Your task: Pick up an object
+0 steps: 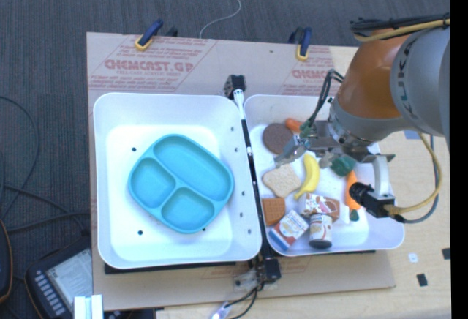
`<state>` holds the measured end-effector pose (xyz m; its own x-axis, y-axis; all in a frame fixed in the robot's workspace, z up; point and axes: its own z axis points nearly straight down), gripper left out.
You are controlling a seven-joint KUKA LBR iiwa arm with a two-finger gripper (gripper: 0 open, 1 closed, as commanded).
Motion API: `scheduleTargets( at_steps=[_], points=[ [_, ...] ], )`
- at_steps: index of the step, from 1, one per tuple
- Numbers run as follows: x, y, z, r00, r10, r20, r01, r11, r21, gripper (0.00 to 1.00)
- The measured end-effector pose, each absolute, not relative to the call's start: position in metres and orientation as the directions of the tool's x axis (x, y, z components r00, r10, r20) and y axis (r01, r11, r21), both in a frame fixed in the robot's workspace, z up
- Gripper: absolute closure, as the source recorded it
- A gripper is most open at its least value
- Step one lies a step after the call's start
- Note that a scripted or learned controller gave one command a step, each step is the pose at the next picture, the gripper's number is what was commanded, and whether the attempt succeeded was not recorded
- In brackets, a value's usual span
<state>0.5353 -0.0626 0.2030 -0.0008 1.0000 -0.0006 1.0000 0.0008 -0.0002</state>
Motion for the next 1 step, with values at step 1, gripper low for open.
scheduleTargets(
  at_steps=[1],
  points=[
    [0.5361, -0.0971, 0.1054, 0.002, 1.000, -0.005, 1.000, -0.002, 0.007, 0.00]
  ],
)
